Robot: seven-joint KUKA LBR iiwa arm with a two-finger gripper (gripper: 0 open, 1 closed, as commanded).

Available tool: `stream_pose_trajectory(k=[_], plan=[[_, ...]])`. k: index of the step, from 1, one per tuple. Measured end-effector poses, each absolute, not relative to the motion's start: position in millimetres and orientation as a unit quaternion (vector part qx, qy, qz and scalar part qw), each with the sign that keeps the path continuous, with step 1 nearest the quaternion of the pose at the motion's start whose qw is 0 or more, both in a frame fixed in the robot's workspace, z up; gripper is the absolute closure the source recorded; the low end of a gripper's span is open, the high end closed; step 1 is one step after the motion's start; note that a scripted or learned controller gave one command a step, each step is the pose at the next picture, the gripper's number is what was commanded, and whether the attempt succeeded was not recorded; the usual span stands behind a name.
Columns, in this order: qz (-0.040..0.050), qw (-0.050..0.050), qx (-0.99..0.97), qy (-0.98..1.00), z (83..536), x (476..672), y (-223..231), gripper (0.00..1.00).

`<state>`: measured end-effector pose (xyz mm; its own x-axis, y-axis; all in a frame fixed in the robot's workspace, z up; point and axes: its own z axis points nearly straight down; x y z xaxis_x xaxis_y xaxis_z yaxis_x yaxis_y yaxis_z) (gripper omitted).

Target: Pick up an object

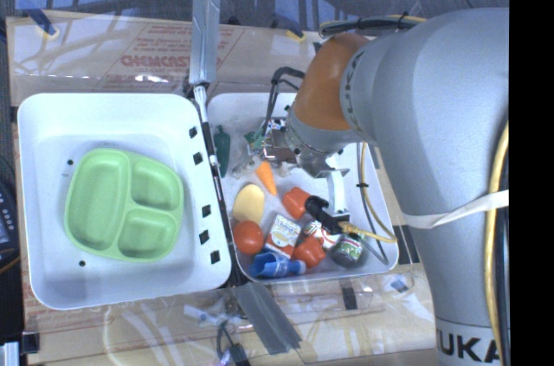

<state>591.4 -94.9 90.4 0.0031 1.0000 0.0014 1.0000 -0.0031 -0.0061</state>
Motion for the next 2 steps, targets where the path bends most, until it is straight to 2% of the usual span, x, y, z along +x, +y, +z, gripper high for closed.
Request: stream_pose_trajectory(k=[1,2], plan=[[0.0025,0.004,-0.707,-0.707,100.0,591.3,-95.1,1.00],[-0.0002,0.000,-0.670,-0.743,192.9,567.6,-34.9,1.00]])
